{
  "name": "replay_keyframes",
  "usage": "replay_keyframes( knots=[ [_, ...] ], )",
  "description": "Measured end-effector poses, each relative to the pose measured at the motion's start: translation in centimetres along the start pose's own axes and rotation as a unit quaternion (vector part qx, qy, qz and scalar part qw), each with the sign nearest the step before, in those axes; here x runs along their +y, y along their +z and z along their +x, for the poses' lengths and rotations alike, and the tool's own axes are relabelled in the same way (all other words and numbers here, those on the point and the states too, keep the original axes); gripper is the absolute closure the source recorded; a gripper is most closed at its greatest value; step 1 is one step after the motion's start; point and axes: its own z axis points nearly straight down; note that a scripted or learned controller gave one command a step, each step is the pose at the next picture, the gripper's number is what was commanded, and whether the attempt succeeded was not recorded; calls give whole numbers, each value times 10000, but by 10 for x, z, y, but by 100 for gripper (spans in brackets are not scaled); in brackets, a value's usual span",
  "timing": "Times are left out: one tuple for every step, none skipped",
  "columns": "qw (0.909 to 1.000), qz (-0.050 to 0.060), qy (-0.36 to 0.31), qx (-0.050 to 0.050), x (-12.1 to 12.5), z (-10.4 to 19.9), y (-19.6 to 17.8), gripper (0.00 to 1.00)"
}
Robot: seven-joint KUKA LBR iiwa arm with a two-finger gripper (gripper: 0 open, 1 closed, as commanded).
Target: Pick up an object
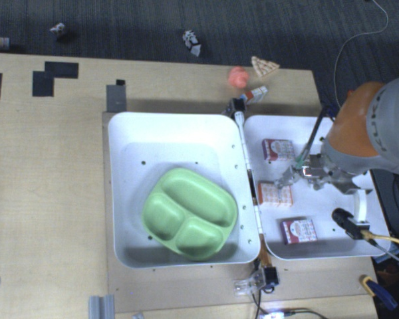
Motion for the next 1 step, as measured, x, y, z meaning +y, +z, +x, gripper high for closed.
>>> replay_keyframes(
  knots=[
    [10000, -69, 26, -31, -39, 26, 6, 0]
  ],
)
